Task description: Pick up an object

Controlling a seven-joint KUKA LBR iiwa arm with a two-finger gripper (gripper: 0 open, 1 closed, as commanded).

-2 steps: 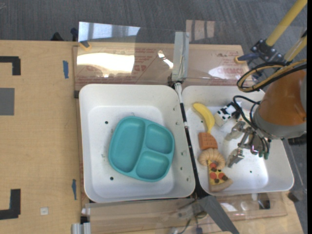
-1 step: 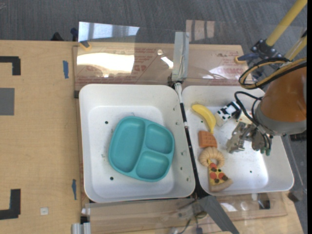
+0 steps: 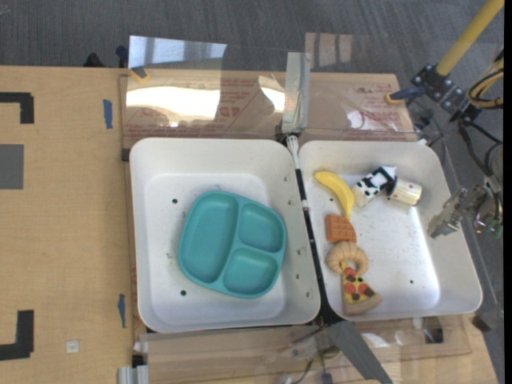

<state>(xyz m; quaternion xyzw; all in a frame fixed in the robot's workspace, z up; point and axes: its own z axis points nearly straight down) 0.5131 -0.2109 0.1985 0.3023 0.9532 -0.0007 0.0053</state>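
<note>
Your nearest thing was the pizza slice toy at 6 o'clock in the right bin. Above it lay a croissant, a waffle piece and a banana; a cow toy and a cream cylinder sat at 12 o'clock. You had the gripper at 3 o'clock over the bin's rim, holding nothing; how wide the jaws stood, you could not tell. A teal divided plate filled the left bin.

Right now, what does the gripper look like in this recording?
The gripper is a small assembly of bare grey metal with pale, shiny edges and some darker parts behind. Dark cables run close by it. It is too small to make out any markings.
</note>
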